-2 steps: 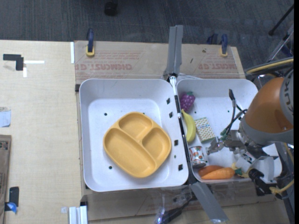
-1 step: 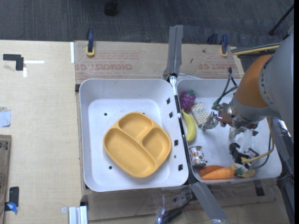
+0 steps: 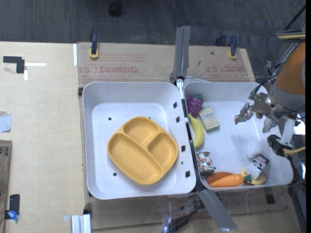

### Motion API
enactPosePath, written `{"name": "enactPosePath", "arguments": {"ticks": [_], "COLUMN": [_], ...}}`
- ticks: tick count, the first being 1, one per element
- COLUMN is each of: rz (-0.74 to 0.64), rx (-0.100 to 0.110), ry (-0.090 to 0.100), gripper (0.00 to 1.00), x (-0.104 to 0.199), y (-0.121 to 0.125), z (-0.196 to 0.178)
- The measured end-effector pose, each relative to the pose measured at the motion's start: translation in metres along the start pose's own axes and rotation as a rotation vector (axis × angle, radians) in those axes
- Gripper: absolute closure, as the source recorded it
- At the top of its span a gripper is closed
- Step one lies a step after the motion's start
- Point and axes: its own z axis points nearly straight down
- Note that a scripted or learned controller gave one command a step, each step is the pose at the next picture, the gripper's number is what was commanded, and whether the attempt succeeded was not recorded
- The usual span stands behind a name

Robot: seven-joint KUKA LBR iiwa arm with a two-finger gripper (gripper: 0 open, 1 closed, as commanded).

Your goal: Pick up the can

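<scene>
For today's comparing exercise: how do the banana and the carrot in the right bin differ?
The banana is yellow; the carrot is orange. The banana runs along the bin's left wall; the carrot lies along its near wall. The banana is curved; the carrot is straight and tapered. Both share the right bin.

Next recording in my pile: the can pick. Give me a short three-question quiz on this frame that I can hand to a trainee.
1. True or false: the can lies in the same bin as the yellow divided plate.
2. Multiple choice. Which thing lies nearest the can? A) the grapes B) the carrot C) the sponge
3. Fill in: the banana lies along the ____ wall of the right bin.

Key
1. False: the can is in the right bin, the plate in the left bin.
2. B: the carrot lies just below the can, by the bin's near wall.
3. Left, beside the divider between the bins.
</scene>
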Motion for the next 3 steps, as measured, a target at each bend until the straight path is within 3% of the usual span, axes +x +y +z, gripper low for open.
{"name": "enactPosePath", "arguments": {"ticks": [1,2,3], "rz": [0.066,0.067,0.126], "rx": [0.002,0.008,0.001], "ry": [0.003,0.002,-0.002], "gripper": [0.0,1.0,1.0], "x": [-0.021,-0.022,0.059], "y": [-0.084,-0.084,-0.064], "z": [0.06,0.055,-0.098]}}
